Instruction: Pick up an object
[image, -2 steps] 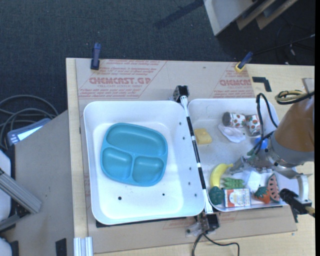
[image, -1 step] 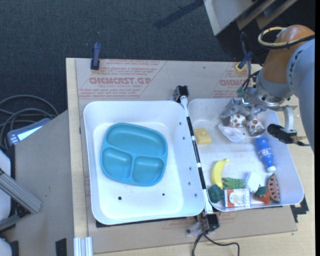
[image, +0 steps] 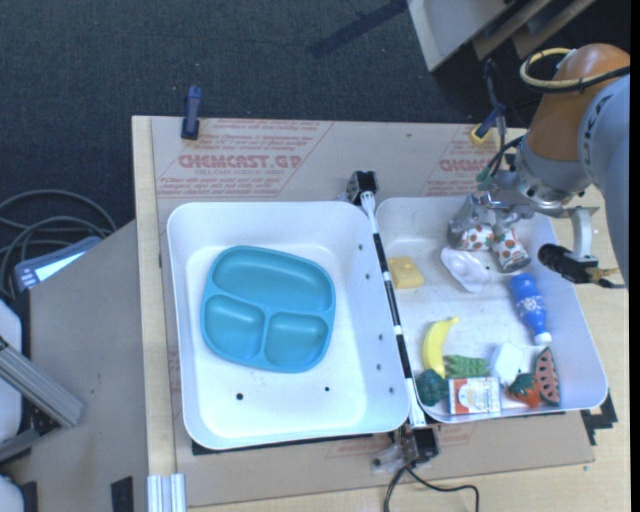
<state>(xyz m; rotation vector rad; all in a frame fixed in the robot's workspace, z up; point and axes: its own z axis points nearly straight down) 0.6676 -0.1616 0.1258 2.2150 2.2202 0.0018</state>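
My gripper (image: 487, 222) hangs low over the back of the right bin (image: 420, 215), under the grey wrist and orange band. Right below it lies a white item with red and green spots (image: 497, 246), touching or nearly touching the gripper. A crumpled white object (image: 464, 268) sits just in front of that, and a yellow block (image: 405, 272) lies near the bin's left wall. I cannot make out whether anything is gripped.
The right bin also holds a blue bottle (image: 527, 306), a banana (image: 437, 343), a green item (image: 466, 366), a red and white box (image: 473, 396), a white block (image: 509, 360) and a watermelon slice (image: 546, 376). A blue divided plate (image: 268, 307) lies in the left bin (image: 190, 240).
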